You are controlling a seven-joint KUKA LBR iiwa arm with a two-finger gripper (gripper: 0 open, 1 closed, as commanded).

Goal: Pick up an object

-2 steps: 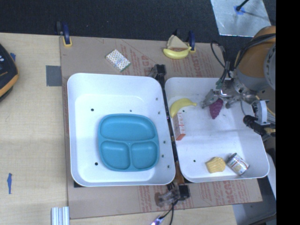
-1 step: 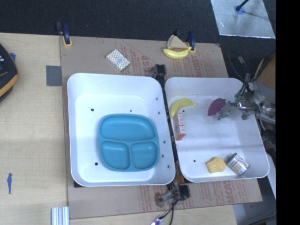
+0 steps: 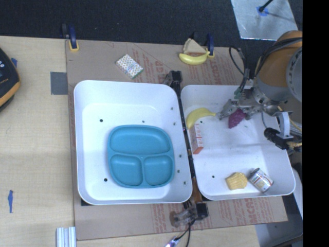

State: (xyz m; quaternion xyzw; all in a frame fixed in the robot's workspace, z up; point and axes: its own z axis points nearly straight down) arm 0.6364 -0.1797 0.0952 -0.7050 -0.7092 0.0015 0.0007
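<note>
I see my claw (image 3: 240, 108) in the right bin (image 3: 277, 161), spread wide, with a purple object (image 3: 236, 119) under its fingers. I cannot tell if it grips. A yellow banana (image 3: 197, 116) lies to its left.

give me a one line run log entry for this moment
arm: over right bin | claw: at purple object, grasp unconfirmed | left bin: blue tray

The wooden bench (image 3: 36, 153) bears two white bins (image 3: 82, 138), a banana (image 3: 193, 58) and a patterned packet (image 3: 129, 65).
</note>
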